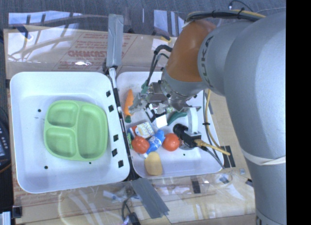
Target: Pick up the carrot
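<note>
The carrot, orange with a green stub at its lower end, lies along the left wall of the right bin, pointing up and down. My gripper hangs over the middle of that bin, just right of the carrot and apart from it. The big grey arm and its orange band cover the bin's upper right part. Nothing shows between the fingers.
Below the gripper lie a small printed packet, a blue item, two red-orange tomatoes and a pale yellow potato-like item. The left bin holds a green divided plate.
</note>
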`<act>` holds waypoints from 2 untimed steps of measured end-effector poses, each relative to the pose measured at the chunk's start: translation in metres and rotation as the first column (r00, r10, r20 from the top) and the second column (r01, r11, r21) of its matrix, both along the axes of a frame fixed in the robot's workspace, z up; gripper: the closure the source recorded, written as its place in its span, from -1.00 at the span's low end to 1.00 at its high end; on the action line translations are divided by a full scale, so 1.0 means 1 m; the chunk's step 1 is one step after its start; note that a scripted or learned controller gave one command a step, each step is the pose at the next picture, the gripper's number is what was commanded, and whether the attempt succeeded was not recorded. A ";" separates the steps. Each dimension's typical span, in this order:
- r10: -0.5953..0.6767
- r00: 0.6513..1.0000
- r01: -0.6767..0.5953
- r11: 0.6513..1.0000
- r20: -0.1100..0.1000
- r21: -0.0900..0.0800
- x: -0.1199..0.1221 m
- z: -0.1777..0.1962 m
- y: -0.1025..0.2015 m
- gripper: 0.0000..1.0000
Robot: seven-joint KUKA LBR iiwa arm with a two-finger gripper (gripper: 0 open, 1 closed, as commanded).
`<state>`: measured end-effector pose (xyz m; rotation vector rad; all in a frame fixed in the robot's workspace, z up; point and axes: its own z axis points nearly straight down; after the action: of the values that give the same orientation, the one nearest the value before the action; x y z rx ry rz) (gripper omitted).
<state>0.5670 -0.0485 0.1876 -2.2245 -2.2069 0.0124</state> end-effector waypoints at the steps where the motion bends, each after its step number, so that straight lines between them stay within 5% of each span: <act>1: 0.000 1.000 0.000 1.000 0.000 0.000 0.000 0.000 0.000 -1.00; 2: 0.000 1.000 0.000 1.000 0.000 0.000 0.000 0.000 0.000 -1.00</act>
<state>0.5670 -0.0485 0.1876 -2.2246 -2.2069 0.0124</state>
